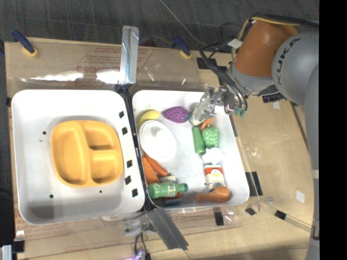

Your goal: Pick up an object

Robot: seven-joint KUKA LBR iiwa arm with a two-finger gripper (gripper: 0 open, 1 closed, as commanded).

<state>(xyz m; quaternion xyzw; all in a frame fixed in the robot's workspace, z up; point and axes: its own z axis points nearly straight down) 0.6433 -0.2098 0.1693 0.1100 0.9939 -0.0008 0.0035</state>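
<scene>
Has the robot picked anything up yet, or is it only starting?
Done: the gripper is over the right bin, by the purple toy and an orange piece. In hand: nothing visibly held; it is only positioning. Left: gripping something and lifting it.

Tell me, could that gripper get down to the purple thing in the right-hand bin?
Probably yes. The purple piece lies uncovered near the right bin's far wall, beside the gripper; only the yellow item sits close on its other side.
</scene>
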